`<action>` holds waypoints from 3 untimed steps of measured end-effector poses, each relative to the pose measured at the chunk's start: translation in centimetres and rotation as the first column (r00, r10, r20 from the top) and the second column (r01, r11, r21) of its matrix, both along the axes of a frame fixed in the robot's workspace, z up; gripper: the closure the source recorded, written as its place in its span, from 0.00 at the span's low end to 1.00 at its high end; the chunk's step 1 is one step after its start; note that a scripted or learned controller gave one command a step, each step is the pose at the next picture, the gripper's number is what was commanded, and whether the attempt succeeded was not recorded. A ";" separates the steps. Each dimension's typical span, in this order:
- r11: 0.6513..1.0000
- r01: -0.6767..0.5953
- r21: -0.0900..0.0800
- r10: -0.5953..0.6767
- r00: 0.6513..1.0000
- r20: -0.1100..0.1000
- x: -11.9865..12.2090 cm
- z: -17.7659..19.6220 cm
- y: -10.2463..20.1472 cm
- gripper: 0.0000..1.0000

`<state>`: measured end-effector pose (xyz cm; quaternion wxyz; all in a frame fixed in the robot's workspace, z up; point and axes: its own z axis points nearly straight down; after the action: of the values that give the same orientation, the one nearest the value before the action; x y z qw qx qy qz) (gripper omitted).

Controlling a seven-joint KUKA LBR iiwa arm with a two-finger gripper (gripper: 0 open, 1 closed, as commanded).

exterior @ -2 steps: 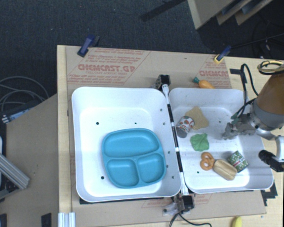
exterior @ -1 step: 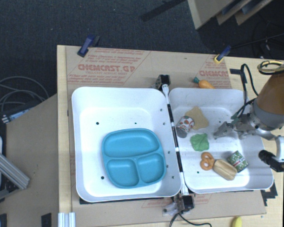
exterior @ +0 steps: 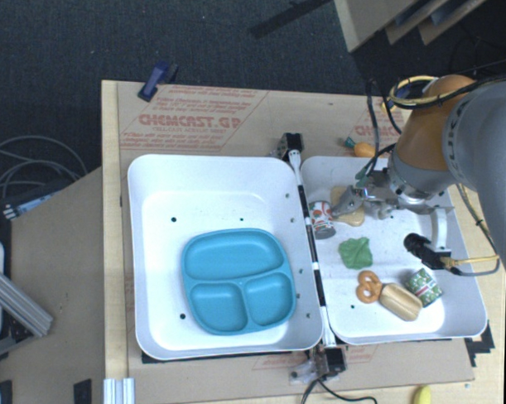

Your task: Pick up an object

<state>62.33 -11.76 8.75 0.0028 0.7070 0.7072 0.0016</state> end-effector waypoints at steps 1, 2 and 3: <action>1.000 0.002 -0.001 -0.002 1.000 -0.006 -5.8 -0.3 1.2 0.00; 1.000 0.001 0.002 -0.001 1.000 -0.008 -8.8 -0.3 0.4 0.00; 1.000 0.001 0.002 -0.001 1.000 -0.006 -8.7 0.7 0.4 1.00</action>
<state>53.59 -11.34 9.45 0.0001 0.7075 0.7067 0.0001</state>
